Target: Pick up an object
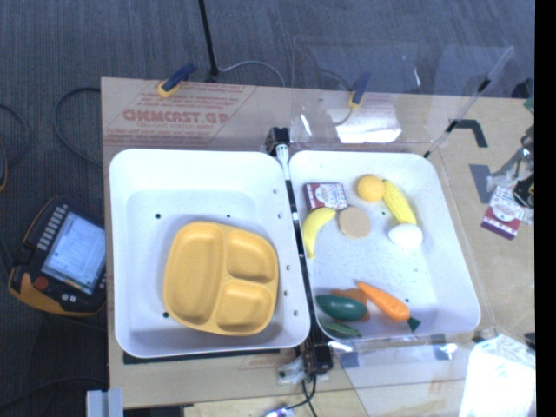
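The right bin (454,259) holds the loose objects. Along its far side lie a yellow banana (316,228), a maroon box (327,196), a tan round biscuit (354,223), an orange ball (370,188), a corn cob (399,201) and a white egg (405,234). Near its front edge an orange carrot (382,299) lies next to a dark green vegetable (340,307). A yellow compartment tray (222,276) sits in the left bin (143,185).
A teach pendant (65,254) lies on the floor to the left. A clear plastic sheet (391,94) lies behind the right bin. A black pole (204,24) rises at the back. A tag (502,208) sits on the bench at the right.
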Robot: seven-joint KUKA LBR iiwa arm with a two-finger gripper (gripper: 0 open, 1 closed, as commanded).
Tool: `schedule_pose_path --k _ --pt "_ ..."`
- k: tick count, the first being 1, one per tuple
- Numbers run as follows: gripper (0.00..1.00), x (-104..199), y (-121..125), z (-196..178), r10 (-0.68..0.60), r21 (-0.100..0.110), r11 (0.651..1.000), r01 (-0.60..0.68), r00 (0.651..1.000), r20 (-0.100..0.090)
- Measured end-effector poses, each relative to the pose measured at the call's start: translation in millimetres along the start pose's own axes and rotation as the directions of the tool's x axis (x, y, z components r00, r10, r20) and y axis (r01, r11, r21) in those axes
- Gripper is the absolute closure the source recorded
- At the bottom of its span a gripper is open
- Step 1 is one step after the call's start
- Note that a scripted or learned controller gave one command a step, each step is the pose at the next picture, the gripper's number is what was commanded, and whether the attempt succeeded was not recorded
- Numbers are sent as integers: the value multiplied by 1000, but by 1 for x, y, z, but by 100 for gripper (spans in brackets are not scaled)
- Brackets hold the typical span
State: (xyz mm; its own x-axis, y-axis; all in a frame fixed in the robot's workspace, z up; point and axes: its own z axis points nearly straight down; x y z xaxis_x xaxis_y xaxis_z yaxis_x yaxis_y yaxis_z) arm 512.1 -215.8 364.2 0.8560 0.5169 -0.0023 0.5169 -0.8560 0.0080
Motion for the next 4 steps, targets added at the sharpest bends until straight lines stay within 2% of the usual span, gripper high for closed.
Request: schedule_pose_path --k 1,2,3,4 --pt "100 -29 -8 49 -159 12 987 159 987 3" --pt "100 -17 -29 130 65 15 998 -65 998 7" --pt "100 25 -98 164 -5 18 1000 5 1000 5" --pt "100 43 -20 34 -250 4 968 250 968 -1"
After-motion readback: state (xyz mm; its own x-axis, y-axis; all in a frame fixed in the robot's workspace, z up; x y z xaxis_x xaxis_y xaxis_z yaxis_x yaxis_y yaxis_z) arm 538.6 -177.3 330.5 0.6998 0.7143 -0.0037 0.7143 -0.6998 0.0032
